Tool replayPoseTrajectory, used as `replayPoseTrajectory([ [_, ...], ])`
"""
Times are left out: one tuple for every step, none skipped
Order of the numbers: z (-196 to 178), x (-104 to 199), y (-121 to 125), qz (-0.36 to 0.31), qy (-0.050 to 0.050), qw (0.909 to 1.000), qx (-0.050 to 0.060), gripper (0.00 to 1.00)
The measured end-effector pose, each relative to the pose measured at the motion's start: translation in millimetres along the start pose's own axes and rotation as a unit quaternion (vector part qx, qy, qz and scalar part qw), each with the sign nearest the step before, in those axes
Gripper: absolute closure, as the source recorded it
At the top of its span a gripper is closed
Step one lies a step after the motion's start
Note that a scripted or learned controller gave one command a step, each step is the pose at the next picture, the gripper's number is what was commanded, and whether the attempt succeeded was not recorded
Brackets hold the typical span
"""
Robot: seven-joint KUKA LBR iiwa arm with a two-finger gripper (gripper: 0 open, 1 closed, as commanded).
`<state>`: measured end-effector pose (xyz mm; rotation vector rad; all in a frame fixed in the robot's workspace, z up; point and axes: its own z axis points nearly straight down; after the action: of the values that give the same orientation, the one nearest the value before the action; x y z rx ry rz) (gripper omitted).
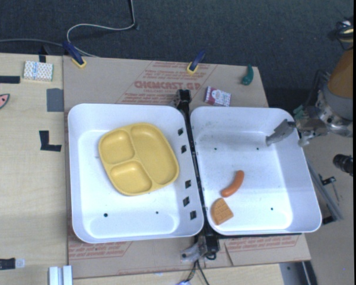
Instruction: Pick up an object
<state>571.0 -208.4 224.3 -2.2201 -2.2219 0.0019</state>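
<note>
Meanwhile, gripper at right bin's far rim, finger state unclear, sausage well apart.

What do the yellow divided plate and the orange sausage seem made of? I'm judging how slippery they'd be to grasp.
Yellow divided plate: probably moulded plastic, smooth, with soft sheen. Orange sausage: likely toy plastic or rubber, evenly coloured, matte; uncertain.

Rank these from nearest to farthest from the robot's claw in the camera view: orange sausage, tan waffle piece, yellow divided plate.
From the gripper:
1. Orange sausage, middle of the right bin.
2. Tan waffle piece, right bin's near-left corner.
3. Yellow divided plate, left bin.
</note>
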Motion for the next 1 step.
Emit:
replayPoseTrajectory([
  [137.1, 50.0, 24.0, -0.001, 0.001, 1.0, -0.002, 0.0],
])
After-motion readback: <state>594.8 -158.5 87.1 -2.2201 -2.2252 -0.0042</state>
